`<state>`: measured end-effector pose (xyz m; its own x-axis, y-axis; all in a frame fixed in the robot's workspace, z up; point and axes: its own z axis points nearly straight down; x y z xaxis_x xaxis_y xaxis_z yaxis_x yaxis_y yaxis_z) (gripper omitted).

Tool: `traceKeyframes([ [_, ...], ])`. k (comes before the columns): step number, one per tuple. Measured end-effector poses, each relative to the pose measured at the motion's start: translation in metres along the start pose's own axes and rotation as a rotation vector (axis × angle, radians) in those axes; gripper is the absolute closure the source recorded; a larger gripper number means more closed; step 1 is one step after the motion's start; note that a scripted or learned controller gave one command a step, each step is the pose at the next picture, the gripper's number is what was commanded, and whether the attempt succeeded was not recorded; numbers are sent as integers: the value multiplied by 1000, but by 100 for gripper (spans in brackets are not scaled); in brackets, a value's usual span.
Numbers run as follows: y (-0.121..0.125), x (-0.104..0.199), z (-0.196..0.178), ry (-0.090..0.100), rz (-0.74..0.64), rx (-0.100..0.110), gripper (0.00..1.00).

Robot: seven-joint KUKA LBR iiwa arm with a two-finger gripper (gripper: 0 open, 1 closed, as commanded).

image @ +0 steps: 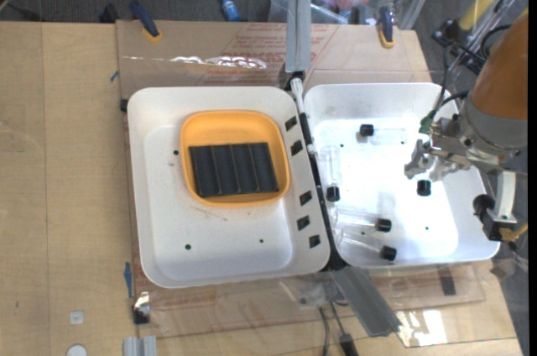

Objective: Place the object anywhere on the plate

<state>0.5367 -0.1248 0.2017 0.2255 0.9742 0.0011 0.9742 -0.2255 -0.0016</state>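
Grey metal gripper, poised over the right bin; whether open or closed could not be told. Black-capped clear tubes lay nearby. Dark ridged slab, judged the object, lay well apart toward the view's left, flat on the orange plate, left bin; long axis across the view.

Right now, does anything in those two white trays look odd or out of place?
Nothing looks spilled or broken. The black ridged object already lies on the orange plate in the left bin, while the gripper is over the right bin.
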Motion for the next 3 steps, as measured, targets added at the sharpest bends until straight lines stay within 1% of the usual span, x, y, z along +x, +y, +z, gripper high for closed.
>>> traceKeyframes([
  [1, 38, 32, -8, -2, -117, -3, 100],
  [2, 54, 56, -22, -2, -361, -5, 100],
  [3, 87, 76, -26, -2, -510, -5, 100],
])
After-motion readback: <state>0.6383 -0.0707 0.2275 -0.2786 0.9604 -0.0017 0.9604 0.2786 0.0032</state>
